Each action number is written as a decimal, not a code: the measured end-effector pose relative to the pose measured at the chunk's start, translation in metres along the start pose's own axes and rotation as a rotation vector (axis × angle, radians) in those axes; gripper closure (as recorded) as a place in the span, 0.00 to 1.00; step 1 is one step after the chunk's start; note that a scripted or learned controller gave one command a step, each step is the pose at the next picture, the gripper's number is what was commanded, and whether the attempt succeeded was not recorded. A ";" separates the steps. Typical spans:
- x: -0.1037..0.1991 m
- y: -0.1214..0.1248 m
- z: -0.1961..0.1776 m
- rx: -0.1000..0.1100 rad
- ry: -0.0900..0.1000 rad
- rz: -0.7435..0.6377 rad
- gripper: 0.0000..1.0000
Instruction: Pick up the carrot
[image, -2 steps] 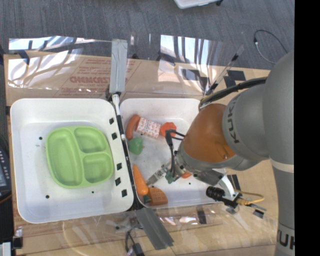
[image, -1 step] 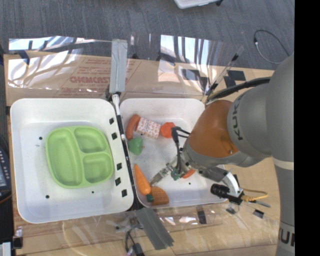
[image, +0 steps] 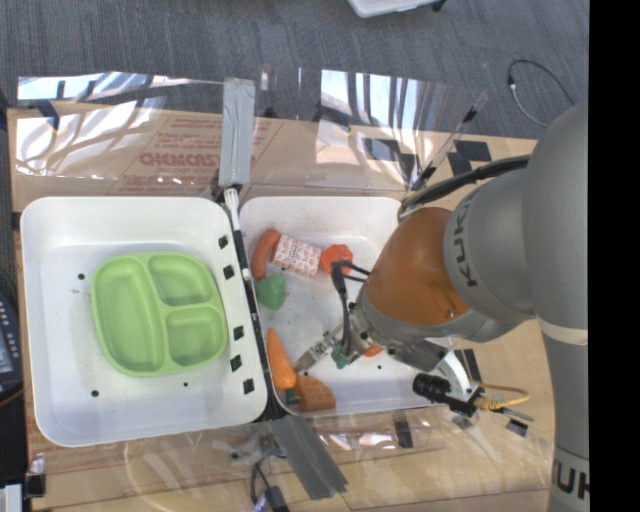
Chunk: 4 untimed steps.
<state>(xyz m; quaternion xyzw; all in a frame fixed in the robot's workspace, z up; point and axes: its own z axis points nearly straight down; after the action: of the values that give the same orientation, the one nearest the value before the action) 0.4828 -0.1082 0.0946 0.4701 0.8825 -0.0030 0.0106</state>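
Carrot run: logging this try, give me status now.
Gripper low in right bin, fingers unclear. Carrot lying by the bin's left wall, apart from gripper, not held. Brown piece just beside carrot's lower end.

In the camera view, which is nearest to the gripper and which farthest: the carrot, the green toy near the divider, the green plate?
From the gripper:
1. Carrot, just to its left, by the divider of the right bin.
2. Green toy, up and left, same bin.
3. Green plate, far left, in the left bin.
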 end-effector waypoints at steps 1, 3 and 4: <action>-0.001 0.000 -0.002 -0.007 -0.005 -0.265 0.00; 0.000 0.000 -0.002 -0.006 -0.005 -0.242 0.00; 0.002 0.001 -0.009 -0.003 0.006 -0.248 1.00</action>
<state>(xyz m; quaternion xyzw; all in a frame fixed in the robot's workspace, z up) 0.4821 -0.1058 0.1033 0.3573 0.9340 -0.0015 0.0085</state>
